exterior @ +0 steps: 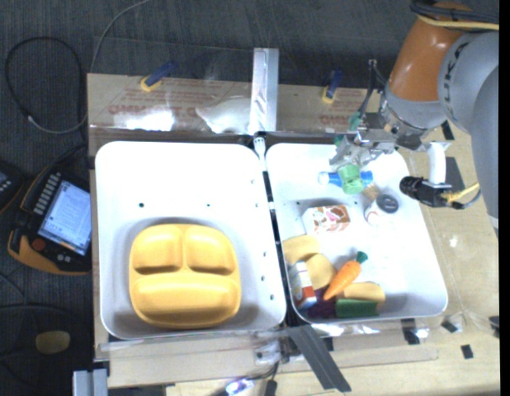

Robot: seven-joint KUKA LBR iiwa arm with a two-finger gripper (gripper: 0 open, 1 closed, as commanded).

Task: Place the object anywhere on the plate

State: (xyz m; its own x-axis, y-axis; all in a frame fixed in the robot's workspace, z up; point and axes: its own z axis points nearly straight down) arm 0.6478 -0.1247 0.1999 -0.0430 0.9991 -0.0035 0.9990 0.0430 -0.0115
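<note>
Tool (354, 157) at right bin (420, 246) far edge, over green block (351, 177); clamping state cannot tell. Grip centred, lift straight, carry to yellow plate (185, 273).

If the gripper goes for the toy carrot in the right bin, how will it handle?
The carrot tapers and looks smooth, so fingers may slide toward its thin end. It leans tilted across the pile of other toys, so a push would likely tip or roll it. It looks like a small plastic toy, probably stiff and light.
</note>
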